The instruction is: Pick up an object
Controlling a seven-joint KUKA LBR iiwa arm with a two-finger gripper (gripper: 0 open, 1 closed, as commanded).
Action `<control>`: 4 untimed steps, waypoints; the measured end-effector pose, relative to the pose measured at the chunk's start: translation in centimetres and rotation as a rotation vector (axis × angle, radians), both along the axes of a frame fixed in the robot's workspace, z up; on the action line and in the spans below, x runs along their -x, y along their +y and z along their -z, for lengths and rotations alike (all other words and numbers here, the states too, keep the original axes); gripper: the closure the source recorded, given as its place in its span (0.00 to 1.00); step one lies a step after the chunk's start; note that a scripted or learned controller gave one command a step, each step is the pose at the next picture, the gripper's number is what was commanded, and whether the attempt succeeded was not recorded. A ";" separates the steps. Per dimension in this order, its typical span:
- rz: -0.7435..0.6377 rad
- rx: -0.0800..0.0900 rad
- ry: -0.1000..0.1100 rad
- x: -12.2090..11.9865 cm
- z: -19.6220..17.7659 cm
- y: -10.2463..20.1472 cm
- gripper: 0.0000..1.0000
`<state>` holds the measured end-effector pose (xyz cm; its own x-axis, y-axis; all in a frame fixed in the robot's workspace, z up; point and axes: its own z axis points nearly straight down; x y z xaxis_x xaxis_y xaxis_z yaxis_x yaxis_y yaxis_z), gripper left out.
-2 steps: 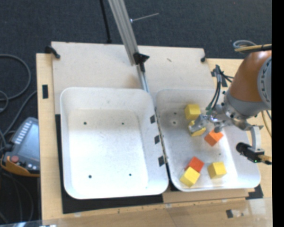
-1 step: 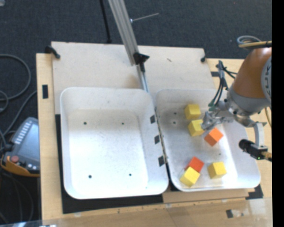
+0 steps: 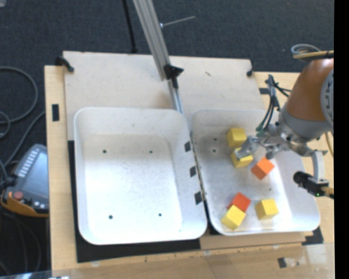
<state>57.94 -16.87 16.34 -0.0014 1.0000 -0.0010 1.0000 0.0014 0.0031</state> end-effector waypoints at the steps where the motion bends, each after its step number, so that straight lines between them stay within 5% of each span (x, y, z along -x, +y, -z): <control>1: 0.003 0.002 0.002 -0.5 0.8 -3.8 0.00; 2: 0.001 0.001 -0.002 -0.5 4.6 -1.5 0.00; 3: 0.000 -0.001 0.013 -6.3 6.6 0.4 0.00; 4: 0.013 -0.018 0.085 -8.9 6.7 -0.3 0.00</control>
